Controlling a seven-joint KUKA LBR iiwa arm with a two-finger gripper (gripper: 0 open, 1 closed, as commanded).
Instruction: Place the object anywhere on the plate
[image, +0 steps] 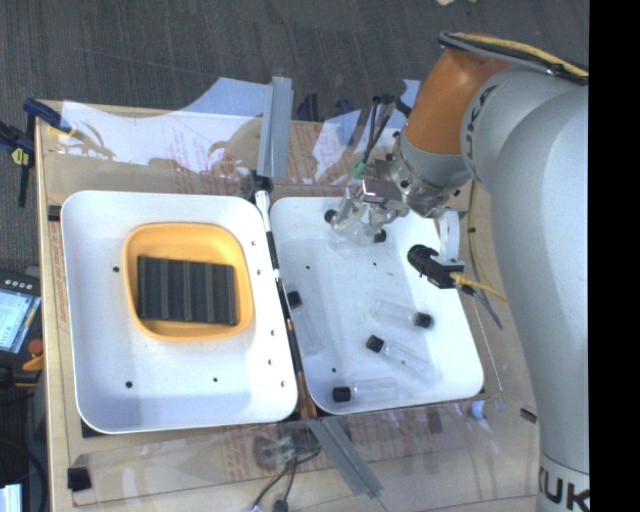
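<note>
The yellow plate (186, 245), with a dark ridged insert (188, 290) in its middle, lies in the left white bin (100, 380). Several clear tubes with black caps lie in the right bin (330, 270): one near the middle right (421, 320), one lower (375, 343), one by the front rim (341, 393). My gripper (358, 216) is low over the far part of the right bin. Two small black caps (330, 215) (379, 236) show right beside it; I cannot tell if a tube sits in it.
The grey arm with its orange band (450, 90) fills the right side, above the right bin's far corner. A black clip with a yellow cable (432, 264) hangs from the arm. A metal bar (274, 125) and papers lie beyond the bins.
</note>
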